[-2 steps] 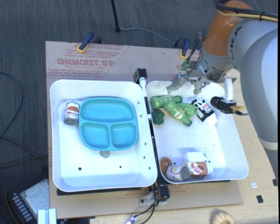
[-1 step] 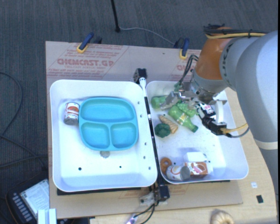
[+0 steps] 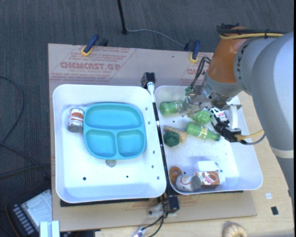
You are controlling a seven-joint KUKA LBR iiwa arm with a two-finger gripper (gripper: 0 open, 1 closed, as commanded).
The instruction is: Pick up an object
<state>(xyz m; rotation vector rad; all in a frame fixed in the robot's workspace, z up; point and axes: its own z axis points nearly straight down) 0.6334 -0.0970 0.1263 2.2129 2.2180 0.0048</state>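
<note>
While the grey arm (image 3: 266,78) reaches in from the right, its orange band bent low over the right bin (image 3: 246,174), the gripper (image 3: 200,102) sits down among green bottles — jaw state cannot be told, nothing seen held. Left bin (image 3: 61,177) carries a blue divided tray (image 3: 113,130) with a small can (image 3: 75,119) just beside it. Green bottles (image 3: 202,131) lie near the gripper; a carton (image 3: 207,178) lies at the right bin's near edge.

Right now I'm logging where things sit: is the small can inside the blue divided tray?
No, the small can lies on the left bin's white floor, just outside the blue divided tray's left edge.
</note>
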